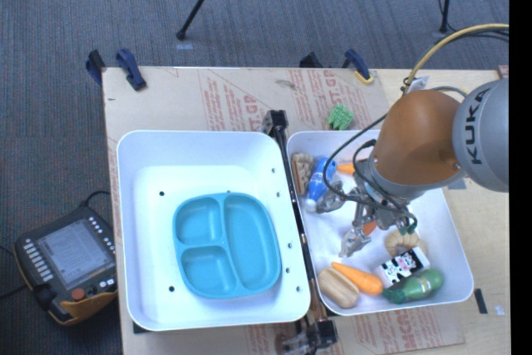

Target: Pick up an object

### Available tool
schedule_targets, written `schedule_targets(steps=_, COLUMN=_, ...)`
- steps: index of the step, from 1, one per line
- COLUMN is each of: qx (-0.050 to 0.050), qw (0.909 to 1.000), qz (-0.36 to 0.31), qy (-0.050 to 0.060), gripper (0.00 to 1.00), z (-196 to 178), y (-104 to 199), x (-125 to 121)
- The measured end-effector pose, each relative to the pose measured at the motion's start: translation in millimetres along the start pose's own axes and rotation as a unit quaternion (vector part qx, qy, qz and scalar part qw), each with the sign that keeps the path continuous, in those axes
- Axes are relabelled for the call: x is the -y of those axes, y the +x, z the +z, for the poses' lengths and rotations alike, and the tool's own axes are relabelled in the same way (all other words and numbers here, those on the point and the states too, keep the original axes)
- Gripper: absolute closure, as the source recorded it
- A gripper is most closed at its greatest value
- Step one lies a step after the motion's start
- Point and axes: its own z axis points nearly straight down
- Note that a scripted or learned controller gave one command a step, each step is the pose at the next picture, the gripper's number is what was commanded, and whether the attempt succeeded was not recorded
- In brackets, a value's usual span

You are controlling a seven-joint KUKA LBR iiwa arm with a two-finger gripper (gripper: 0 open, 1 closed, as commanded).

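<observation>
1. Grey carpet lies at the far left, and on it sits a teach pendant (66, 260) with a lit screen and an orange underside; its cable curls away behind it.
2. Brown cardboard covers the table (208, 96); blue clamps (130, 68) grip its far edge.
3. The left bin (133, 179) is white and shallow; inside it lies a blue divided plate (226, 244) with three compartments, set near the bin's middle.
4. The right bin (455, 249) touches the left one along a shared rim; at its far-left corner lie a blue-and-white bottle (319, 181) and a pale tan item just beside it.
5. Just outside the right bin's far rim, a small green toy (340, 117) rests on the cardboard.
6. Along the near wall of the right bin lie a bread roll (338, 287), then an orange carrot (359, 278) touching it, then a black-and-white patterned block (401, 266), then a green vegetable (416, 286) at the near-right corner; a small tan object (402, 241) sits just above the block.
7. The arm, grey with an orange band, reaches in from the right; the gripper (362, 230) hangs over the middle of the right bin, above the carrot; whether the jaws are parted or closed I cannot tell, and nothing is seen between them.
</observation>
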Motion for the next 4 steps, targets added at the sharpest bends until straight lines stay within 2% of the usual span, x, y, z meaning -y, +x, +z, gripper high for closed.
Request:
schedule_targets(steps=1, qx=0.0, qw=0.9837, qz=-0.18, qy=0.0, gripper=0.0, z=0.2, y=3.8, x=-6.9)
schedule_targets(steps=2, qx=0.0, qw=0.9417, qz=-0.337, qy=0.0, gripper=0.0, z=0.3, y=38.1, x=0.7)
schedule_targets(steps=3, qx=0.015, qw=0.9663, qz=-0.257, qy=0.009, gripper=0.0, z=-5.2, y=72.4, x=-12.5)
schedule_targets(steps=4, qx=0.0, qw=0.9654, qz=-0.261, qy=0.0, gripper=0.0, z=0.2, y=-7.1, x=-2.8)
